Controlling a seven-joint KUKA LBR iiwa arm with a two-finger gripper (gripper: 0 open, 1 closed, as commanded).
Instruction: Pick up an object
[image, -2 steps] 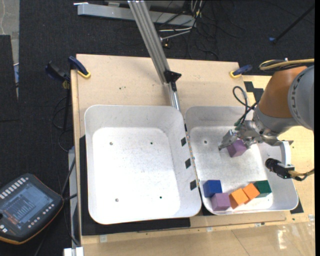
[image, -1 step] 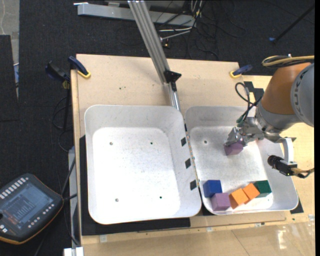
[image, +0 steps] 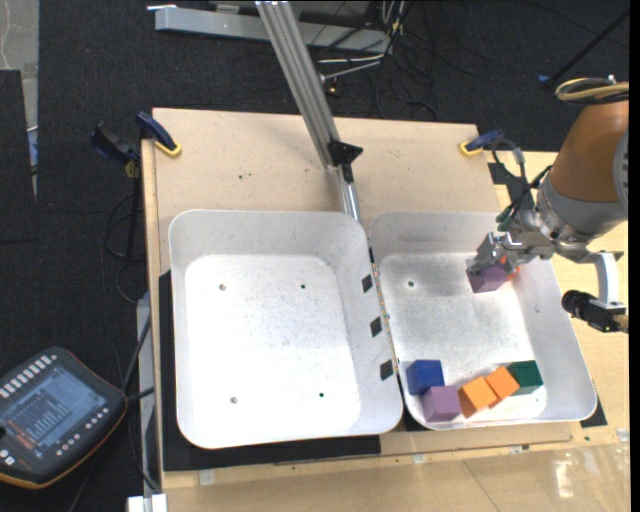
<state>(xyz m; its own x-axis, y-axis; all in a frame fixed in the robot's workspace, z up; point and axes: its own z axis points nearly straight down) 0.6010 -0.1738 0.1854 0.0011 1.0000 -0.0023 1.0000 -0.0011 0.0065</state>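
Purple block near gripper: a purple block (image: 489, 279) sits at the tip of the gripper (image: 497, 262), in the far part of the right bin (image: 570, 345) — whether it rests on the floor or hangs just above it, I cannot tell.
Near row: a blue cube (image: 424, 375), a second purple cube (image: 441, 402), an orange cube (image: 478, 393) and a green cube (image: 524, 377) are clustered along the right bin's near wall, well apart from the gripper.
Left bin: the left bin (image: 190, 300) lies beside the right one.
Gripper state: cannot tell — the tool hides its own tips.
Step in hand: grasp or early lift, by my reading, with the block directly under the tool.
Next move: a straight rise, watching that the block comes up with it.
Arm: the grey arm (image: 590, 170) enters from the right, beyond the bin.
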